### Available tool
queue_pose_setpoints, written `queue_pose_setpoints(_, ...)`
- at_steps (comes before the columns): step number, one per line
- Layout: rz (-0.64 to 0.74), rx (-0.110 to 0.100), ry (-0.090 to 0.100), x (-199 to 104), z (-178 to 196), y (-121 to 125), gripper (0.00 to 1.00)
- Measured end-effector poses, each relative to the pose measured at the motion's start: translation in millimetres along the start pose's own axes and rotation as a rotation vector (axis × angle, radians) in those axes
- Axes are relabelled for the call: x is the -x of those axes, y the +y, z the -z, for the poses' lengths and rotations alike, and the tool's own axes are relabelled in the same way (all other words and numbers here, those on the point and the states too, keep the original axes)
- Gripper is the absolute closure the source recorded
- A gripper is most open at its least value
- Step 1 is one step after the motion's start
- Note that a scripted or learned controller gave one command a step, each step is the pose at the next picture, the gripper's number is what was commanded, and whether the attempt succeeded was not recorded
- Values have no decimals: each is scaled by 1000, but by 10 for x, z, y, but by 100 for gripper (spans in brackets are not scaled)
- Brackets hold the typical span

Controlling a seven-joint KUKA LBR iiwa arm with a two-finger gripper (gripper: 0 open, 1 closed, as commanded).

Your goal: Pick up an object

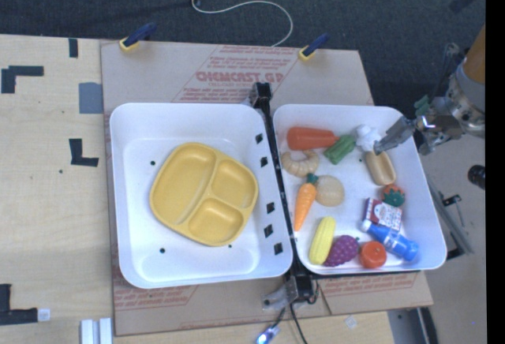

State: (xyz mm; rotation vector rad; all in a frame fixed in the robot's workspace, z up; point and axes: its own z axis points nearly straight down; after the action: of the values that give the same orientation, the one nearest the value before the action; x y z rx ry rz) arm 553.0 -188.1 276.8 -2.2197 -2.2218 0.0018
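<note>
Gripper (pixel 384 143) reaches over right bin (pixel 410 120), can't tell finger state. Smooth plastic toy food: hot dog bun (pixel 381 168) just below, carrot (pixel 303 203), corn (pixel 321 240). Yellow divided plate (pixel 204 193) in left bin (pixel 126 200).

Arm: one, grey, entering from the right of the camera view, seen in part. An orange band shows at the frame's far right edge, above the wrist.

Wrist: grey and metallic, with small dark and green fittings, lying just outside the right wall of the right bin (pixel 427 177), level with that bin's upper half.

Claw (pixel 384 143): slender grey fingers (pixel 393 136) slanting down and to the left from the wrist, crossing over the right bin's right wall; tips over the bin's upper right area. Finger spacing: too small to tell.
</note>
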Motion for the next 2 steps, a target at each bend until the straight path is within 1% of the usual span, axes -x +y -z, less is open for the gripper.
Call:
queue_pose_setpoints(1,5,-7,4,-924,-156,-731,0)
queue_pose_setpoints(2,5,19,-1,-1394,1980,-633,0)
